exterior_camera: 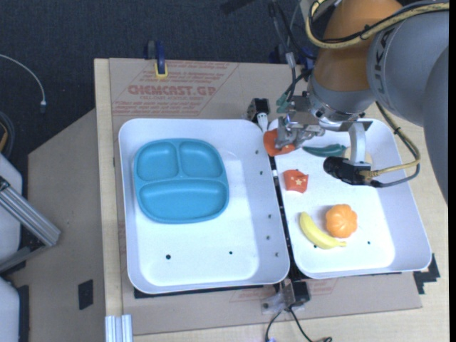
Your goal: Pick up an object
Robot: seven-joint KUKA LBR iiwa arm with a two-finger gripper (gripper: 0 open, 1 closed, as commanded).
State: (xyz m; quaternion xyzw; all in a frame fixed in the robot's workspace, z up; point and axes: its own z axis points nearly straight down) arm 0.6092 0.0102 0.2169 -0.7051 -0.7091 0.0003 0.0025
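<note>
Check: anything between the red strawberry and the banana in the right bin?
Camera view: bare white bin floor between the strawberry and the banana. The orange sits beside the banana, off that line.

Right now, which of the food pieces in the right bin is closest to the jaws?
The orange-red piece at the bin's top-left corner, directly under the gripper. The strawberry, banana and tangerine lie lower.

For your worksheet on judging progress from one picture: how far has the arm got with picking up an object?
Done: the gripper has reached the right bin's far left corner, at an orange-red object. In hand: nothing visibly lifted; whether that object is gripped is unclear. Left: grasping and raising something. The strawberry, orange and banana lie untouched.
</note>
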